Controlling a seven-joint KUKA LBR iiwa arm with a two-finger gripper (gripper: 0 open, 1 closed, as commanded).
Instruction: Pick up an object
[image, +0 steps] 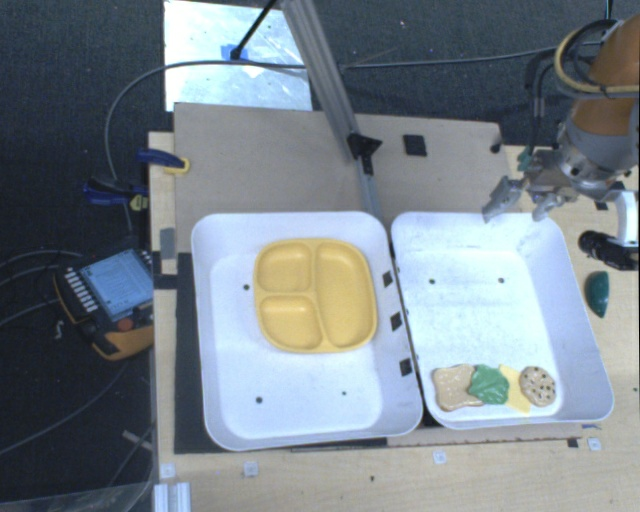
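Along the near wall of the right bin (470, 232) lie a tan toast slice (455, 387), a green leafy piece (489, 384), a yellow cheese slice (514, 392) and a round chocolate-chip cookie (538, 385), packed side by side. My gripper (521, 204) hangs over the bin's far right corner, far from these pieces. Its two grey fingers stand apart, open, with nothing between them.
The left bin (230, 390) holds a yellow three-compartment plate (314, 295). A slanted metal pole (330, 85) crosses behind the bins. A dark green object (597, 293) lies just outside the right bin's right wall. A handheld device (108, 290) and cables sit at far left.
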